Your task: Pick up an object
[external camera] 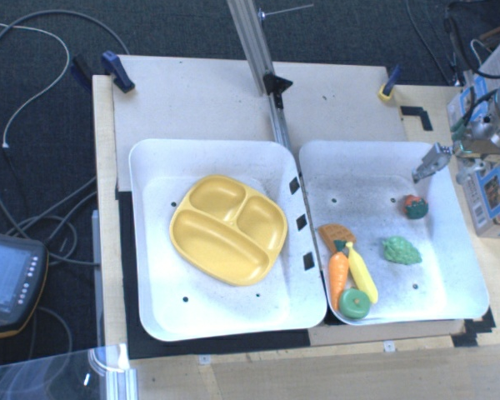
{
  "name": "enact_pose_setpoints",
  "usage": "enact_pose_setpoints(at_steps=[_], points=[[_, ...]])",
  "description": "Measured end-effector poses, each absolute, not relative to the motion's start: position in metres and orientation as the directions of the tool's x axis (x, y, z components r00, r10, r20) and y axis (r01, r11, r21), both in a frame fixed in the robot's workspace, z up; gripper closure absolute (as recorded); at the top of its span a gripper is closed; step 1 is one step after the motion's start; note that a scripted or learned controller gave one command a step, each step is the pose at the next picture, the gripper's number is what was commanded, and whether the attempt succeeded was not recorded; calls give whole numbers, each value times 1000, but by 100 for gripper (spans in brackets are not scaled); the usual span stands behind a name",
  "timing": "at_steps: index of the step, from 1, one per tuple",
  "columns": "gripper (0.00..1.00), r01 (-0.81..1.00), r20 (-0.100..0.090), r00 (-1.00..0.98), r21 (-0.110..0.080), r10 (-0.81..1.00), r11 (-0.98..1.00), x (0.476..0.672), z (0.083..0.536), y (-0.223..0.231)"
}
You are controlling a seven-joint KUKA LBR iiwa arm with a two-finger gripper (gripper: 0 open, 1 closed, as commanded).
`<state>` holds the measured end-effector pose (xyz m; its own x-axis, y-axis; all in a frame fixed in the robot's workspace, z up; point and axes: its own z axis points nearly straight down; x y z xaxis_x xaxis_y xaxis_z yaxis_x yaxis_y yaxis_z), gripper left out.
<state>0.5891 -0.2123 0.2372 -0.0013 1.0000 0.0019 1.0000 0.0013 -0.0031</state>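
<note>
The hand (427, 167) hangs over the right bin (450, 302), near its far right corner; whether it is released or clenched I cannot tell. Near the bin's right edge lie a strawberry (415, 207) and a green leafy piece (401, 251); a carrot (338, 277), a banana (362, 276) and a green round piece (355, 304) lie at its near left corner. A yellow tray (227, 228) sits in the left bin (154, 307).

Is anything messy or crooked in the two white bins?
A little. The yellow plate sits turned at an angle in the left bin, and the carrot, banana and other toy food crowd the right bin's near-left corner.

Fixed overhead camera, slanted down, both bins (225, 152) framed
</note>
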Motion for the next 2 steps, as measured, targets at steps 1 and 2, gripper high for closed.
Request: enact_pose_setpoints(at_steps=[1,2], points=[[0,1000,2,-1,-3,1000,1,589,237,-212],[0,1000,3,-2,-6,1000,2,596,192,-210]])
